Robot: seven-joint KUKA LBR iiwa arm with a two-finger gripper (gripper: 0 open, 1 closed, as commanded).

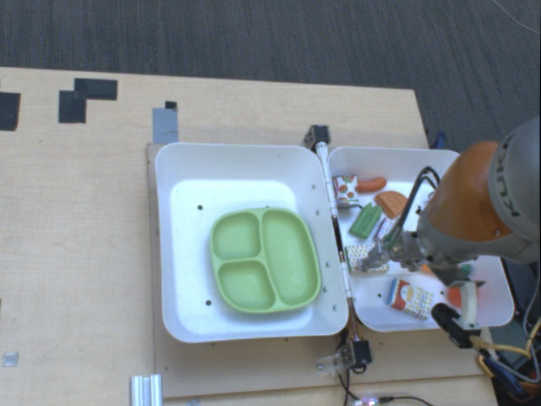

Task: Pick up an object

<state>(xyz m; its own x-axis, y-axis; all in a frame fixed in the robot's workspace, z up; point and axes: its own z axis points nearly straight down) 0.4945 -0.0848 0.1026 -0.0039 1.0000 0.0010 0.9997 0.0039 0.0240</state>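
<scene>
**Q:** What does the figure show, and where does the arm stand?

**A:** Two white bins side by side. The left bin (182, 227) carries a green tray (265, 260) with three wells. The right bin (499, 307) carries the small objects. The arm (473, 205) enters from 3 o'clock, its orange band over the bin's middle, and the gripper (387, 252) sits low at the bin's 9 o'clock side, close to the shared wall.

**Q:** Which objects lie within reach?

**A:** Taking the gripper as centre: a green block (366, 221) at 11 o'clock, an orange piece (390, 201) at 12, a red sausage (370, 184) beyond it, a speckled packet (358, 255) touching or just beside the gripper at 9, and a carton (409, 298) at 5.

**Q:** What is the state of the jaws?

**A:** It cannot be told; the wrist and cable hide them.

**Q:** How far along is the task?

**A:** By this view, early. The approach appears made, with the packet the likeliest target, but no object is seen lifted. Grasping and raising remain.
</scene>
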